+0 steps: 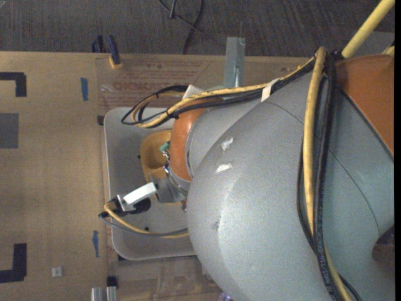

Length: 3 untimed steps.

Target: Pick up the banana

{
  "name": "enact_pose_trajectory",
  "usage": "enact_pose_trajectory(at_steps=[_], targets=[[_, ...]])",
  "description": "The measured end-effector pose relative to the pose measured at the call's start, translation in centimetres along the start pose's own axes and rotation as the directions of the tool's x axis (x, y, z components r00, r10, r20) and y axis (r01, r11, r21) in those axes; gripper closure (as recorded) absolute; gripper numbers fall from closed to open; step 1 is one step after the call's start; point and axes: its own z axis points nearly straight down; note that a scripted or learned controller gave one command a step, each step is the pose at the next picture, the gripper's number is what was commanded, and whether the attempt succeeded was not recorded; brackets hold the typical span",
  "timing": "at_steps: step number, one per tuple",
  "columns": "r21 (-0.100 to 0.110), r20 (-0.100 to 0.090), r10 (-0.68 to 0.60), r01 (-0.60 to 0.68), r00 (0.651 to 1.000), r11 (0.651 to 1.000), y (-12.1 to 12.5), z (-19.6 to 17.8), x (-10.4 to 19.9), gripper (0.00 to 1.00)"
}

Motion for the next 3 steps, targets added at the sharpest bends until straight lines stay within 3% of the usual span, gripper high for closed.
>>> enact_pose_trajectory(at_steps=[1, 2, 3], targets=[[0.0, 0.001, -0.132, 0.132, 0.991, 0.991, 4.0, -7.2, -3.5, 0.0], [0.003, -0.021, -0.073, 0.073, 0.997, 0.997, 7.5, 1.8, -4.7, 0.0], [0.002, -0.007, -0.165, 0.165, 0.986, 0.986, 9.1, -3.7, -5.9, 0.0]])
